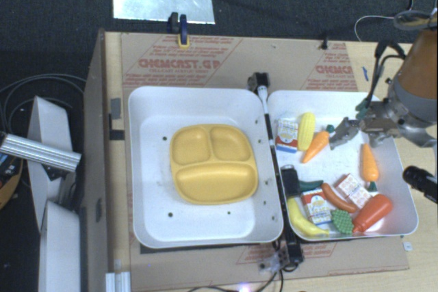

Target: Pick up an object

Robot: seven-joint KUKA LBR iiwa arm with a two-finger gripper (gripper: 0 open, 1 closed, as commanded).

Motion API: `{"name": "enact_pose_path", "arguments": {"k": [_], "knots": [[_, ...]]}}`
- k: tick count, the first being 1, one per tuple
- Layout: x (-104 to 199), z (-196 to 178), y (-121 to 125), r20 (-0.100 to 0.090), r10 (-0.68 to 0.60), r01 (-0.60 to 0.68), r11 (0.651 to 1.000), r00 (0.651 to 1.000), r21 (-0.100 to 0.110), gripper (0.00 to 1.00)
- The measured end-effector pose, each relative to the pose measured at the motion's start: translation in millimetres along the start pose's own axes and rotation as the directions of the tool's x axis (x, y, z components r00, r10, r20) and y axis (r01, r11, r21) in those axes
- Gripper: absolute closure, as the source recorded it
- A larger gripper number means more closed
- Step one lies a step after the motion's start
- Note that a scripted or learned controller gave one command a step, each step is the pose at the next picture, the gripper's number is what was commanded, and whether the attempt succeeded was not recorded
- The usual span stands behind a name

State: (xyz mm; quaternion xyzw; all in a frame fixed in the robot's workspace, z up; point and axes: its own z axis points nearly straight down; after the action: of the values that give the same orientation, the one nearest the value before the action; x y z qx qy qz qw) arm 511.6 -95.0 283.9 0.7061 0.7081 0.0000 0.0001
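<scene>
Camera view: tool (340, 134) over right bin (409, 215), finger gap unreadable, nothing visibly held. Carrot (315, 146) just beside; corn (306, 128) near.

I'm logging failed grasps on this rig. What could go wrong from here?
1. The gripper hangs beside a carrot that touches the corn; closing may nudge both.
2. The toys at the right bin's near end are tightly packed, so a grasp there may catch two.

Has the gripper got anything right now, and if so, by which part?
Nothing is held. The gripper hangs open over the right bin, its fingers bare, just right of the nearest carrot and apart from it.
</scene>
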Motion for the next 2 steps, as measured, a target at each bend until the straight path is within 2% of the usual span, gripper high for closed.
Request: {"name": "enact_pose_path", "arguments": {"k": [1, 2], "knots": [[-64.7, 105.0, 39.6, 0.000, 0.002, -0.002, 1.000, 1.000, 0.002, 0.00], [-38.8, 180.0, 116.0, 0.000, 0.000, 0.000, 1.000, 1.000, 0.001, 0.00]]}}
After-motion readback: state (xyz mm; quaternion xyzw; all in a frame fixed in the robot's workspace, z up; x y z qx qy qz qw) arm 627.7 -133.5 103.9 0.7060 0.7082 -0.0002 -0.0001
